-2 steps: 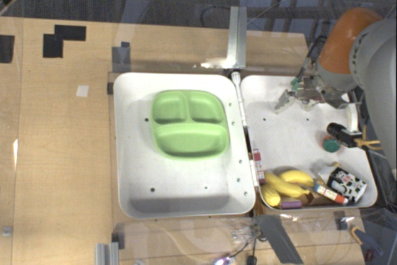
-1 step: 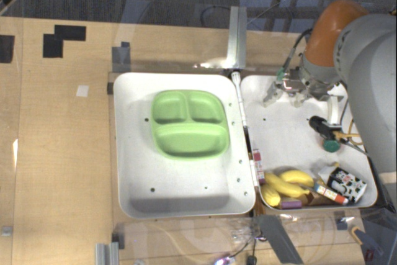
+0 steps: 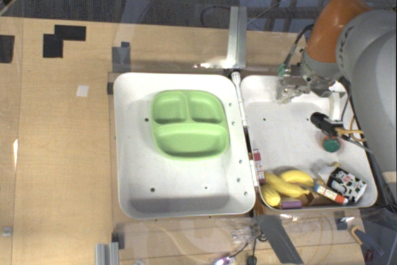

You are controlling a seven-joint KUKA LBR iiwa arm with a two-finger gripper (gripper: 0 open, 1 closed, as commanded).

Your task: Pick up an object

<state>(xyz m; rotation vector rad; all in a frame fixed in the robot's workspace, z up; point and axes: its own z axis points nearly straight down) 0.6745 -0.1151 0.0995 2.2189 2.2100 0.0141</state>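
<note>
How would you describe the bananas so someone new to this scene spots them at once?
Of the two white bins, take the right bin. Go to its near corner, the one next to the left bin. The bananas lie there: curved and bright yellow, unlike the thin purple stick just in front of them and the black-and-white patterned item further along the near edge.

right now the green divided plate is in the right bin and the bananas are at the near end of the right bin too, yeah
Not quite. The green divided plate lies in the left bin as the camera view shows it, not the right one. The rest holds: the bananas are at the near end of the right bin.
</note>
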